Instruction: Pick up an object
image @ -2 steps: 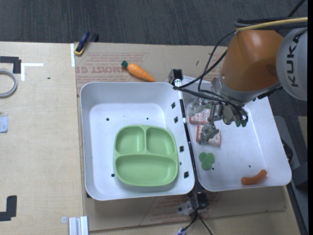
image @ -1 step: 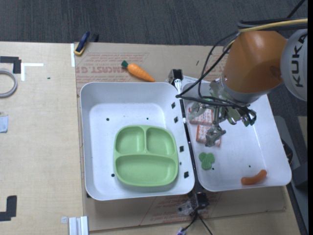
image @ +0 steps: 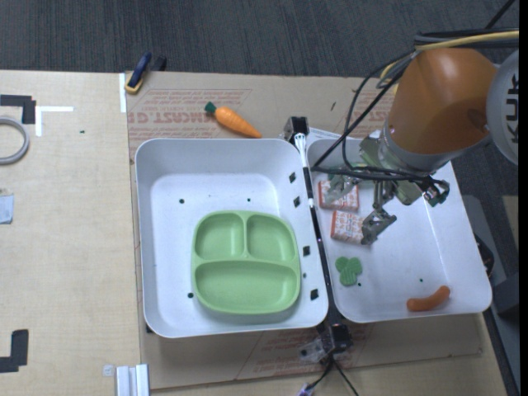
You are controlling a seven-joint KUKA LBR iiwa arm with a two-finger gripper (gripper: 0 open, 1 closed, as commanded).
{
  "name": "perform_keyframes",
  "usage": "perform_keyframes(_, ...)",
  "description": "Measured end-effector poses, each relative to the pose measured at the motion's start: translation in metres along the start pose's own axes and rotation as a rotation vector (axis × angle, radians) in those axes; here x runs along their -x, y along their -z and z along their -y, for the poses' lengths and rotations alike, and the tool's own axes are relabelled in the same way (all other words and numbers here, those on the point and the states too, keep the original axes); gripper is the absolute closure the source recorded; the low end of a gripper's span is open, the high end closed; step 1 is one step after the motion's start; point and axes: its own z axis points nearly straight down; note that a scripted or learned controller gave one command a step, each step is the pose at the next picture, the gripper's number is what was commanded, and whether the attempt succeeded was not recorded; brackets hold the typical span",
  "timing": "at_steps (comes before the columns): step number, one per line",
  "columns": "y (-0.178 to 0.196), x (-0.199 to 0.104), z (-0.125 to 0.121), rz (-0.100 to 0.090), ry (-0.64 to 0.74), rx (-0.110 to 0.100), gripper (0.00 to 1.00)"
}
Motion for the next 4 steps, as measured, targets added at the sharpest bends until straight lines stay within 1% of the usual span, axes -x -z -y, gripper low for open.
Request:
perform_keyframes(1, 0.000, -0.045, -0.020, -0.002, 0.145, 0.001, 0.00)
perform_keyframes(2, -0.100, -0.067, 0.045, -0.003, 0.129, 0.002, 0.00)
perform_keyframes(3, -0.090, -0.065, 0.046, 0.002, 0.125, 0.000, 1.00)
perform_keyframes(4, -0.100, -0.078, 0.057, -0.003, 0.204, 0.001, 1.00)
